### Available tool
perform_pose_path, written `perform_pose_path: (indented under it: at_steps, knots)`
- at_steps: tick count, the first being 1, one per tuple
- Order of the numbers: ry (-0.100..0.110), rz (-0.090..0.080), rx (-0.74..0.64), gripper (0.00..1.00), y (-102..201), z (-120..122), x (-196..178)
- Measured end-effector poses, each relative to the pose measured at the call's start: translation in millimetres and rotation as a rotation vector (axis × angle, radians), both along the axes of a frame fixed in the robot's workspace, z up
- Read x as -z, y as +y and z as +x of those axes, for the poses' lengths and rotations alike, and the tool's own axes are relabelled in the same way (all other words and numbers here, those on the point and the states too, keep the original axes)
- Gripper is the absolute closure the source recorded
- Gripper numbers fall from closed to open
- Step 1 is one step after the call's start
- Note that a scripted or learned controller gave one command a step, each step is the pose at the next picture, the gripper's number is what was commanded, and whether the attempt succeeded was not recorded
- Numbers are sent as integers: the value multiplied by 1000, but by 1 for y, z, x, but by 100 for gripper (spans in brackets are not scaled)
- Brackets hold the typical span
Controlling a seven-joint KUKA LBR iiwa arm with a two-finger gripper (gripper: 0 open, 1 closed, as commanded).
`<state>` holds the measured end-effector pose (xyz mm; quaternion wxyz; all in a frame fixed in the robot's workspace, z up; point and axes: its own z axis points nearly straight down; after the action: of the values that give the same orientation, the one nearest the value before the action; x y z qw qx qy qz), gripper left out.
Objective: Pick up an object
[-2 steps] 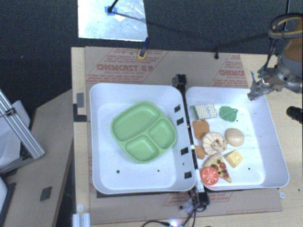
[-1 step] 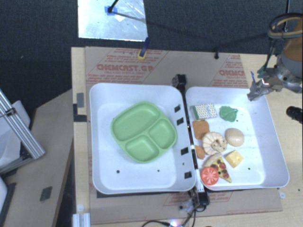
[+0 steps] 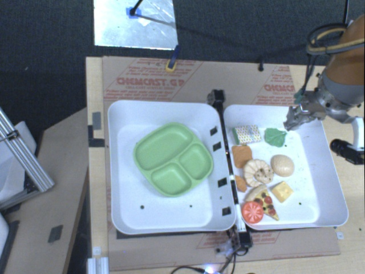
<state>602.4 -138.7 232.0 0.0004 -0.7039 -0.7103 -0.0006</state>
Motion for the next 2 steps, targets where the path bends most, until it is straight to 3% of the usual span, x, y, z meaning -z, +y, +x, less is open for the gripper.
perform_pose_path:
  at_steps: [2]
  knots:
    - [1,0,0,100,82,-39,2]
